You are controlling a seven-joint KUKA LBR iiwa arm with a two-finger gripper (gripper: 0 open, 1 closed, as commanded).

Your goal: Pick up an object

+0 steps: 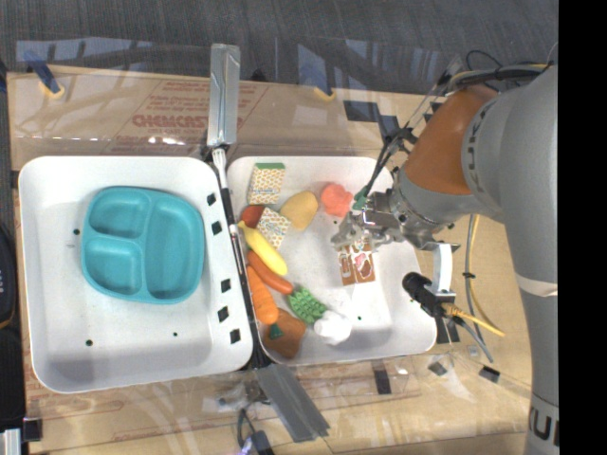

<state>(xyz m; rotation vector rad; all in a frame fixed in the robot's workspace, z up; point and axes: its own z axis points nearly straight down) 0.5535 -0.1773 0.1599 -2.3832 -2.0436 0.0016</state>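
Gripper (360,235): lowered into the right bin (398,325); whether the fingers are apart or together cannot be told.
Brown packet (358,266): lying flat just below the fingers, seemingly touching them.
Orange-red ball (335,198): just above and left of the fingers.
Yellow potato-shaped toy (300,209): left of the fingers.
Banana (265,248), carrot (266,298), green piece (306,305): farther left and below, along the bin's left wall.
Teal plate (144,243): well apart, in the left bin (47,349).

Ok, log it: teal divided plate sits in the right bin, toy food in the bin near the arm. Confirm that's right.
Not right. The camera view shows the teal divided plate in the left bin, not the right. The toy food, such as the banana and carrot, lies in the bin near the arm.
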